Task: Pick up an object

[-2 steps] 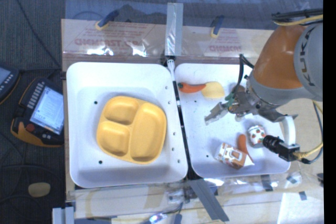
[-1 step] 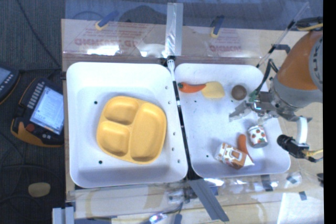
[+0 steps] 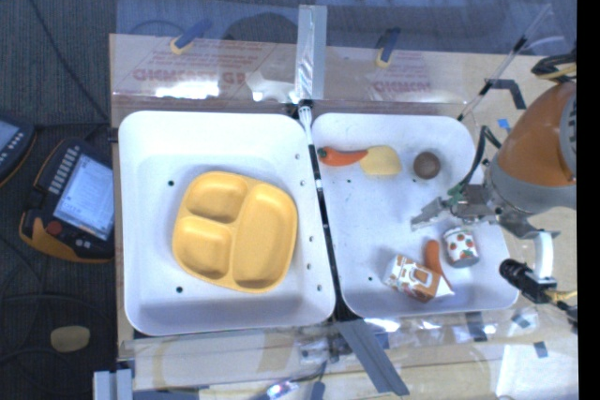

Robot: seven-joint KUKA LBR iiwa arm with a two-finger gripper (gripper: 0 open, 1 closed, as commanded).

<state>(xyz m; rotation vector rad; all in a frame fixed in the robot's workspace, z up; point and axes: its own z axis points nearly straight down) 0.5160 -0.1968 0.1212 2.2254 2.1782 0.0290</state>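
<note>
The right bin (image 3: 375,229) holds several small items. An orange carrot (image 3: 343,156) and a pale yellow piece (image 3: 382,161) lie at its far left, with a brown ball (image 3: 427,165) beside them. Near the front lie a white cup with red spots (image 3: 461,246), an orange sausage (image 3: 432,256) and a small printed carton (image 3: 412,277). My gripper (image 3: 442,209) hangs low over the right side of this bin. It is just above the spotted cup and below the brown ball. Nothing shows in its grasp.
The left bin (image 3: 150,201) bears a yellow divided plate (image 3: 236,229). The grey arm with its orange band (image 3: 534,145) enters over the right bin's right rim. A pendant (image 3: 75,201) lies on the floor to the left. Clips and tape line the far bench edge.
</note>
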